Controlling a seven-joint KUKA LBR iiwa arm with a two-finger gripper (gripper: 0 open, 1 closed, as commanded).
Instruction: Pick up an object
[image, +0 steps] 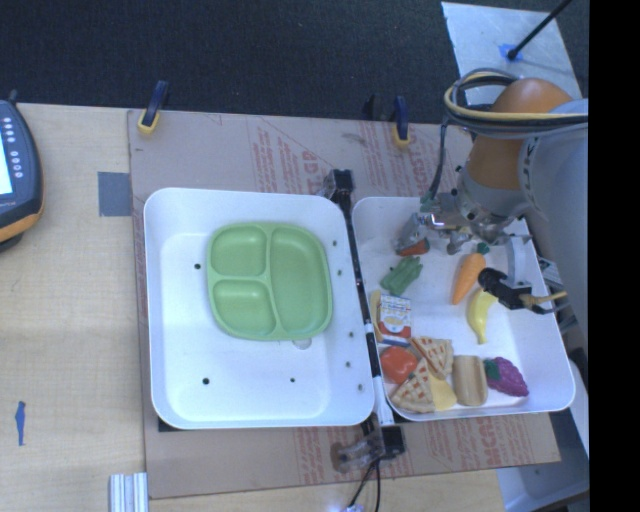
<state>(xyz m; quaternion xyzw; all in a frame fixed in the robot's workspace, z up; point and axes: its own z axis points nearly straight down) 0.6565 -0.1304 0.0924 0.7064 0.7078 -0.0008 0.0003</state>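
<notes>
This is a robotics lab or test cell, not a home. Two shallow white bins (160, 300) sit side by side on a cardboard sheet (290, 150) that is fixed to the wooden desk (60, 330) with spring clamps (152, 108). A handheld control pendant (15, 165) with a screen and buttons lies at the desk's left edge. The grey industrial arm (545, 150) with cable loops reaches over the right bin, which holds plastic toy food (440, 370). Dark carpet (250, 50) lies beyond the desk.

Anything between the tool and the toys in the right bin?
Nothing visible. The tool hangs over the right bin's far left corner, right above a reddish piece, with the green toy just nearer the camera. Carrot and banana lie apart, unobstructed.
</notes>
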